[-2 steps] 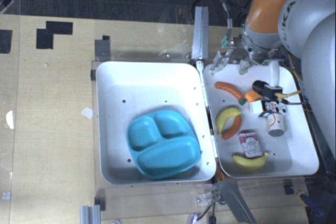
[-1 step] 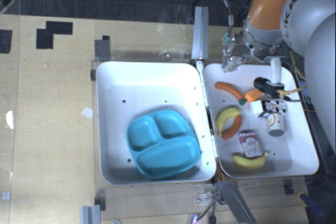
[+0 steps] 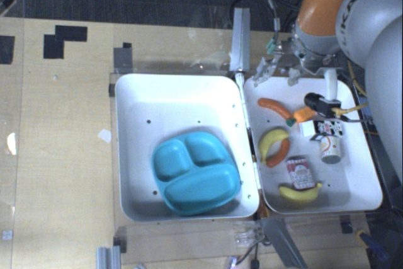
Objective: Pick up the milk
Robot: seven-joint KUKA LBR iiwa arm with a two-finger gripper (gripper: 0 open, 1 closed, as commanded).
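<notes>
A: Where is the pincer?

B: The pincer (image 3: pixel 277 69) hovers over the right bin's (image 3: pixel 371 189) far rim, at twelve o'clock, spread open and holding nothing.

A: And the milk?

B: The small milk carton (image 3: pixel 328 128), boxy and white, lies toward three o'clock, just beside a can (image 3: pixel 331 149). Bare floor remains along the near rim. The left bin (image 3: pixel 132 135) holds a smooth blue compartment tray (image 3: pixel 196 172), with open room beyond it.

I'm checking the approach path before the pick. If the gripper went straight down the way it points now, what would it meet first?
Probably bare floor at the back of the right bin. The gripper hangs over that bin's far left corner, and the nearest item, an orange hot dog, lies just in front. Depth is unclear, so this is a guess.
</notes>
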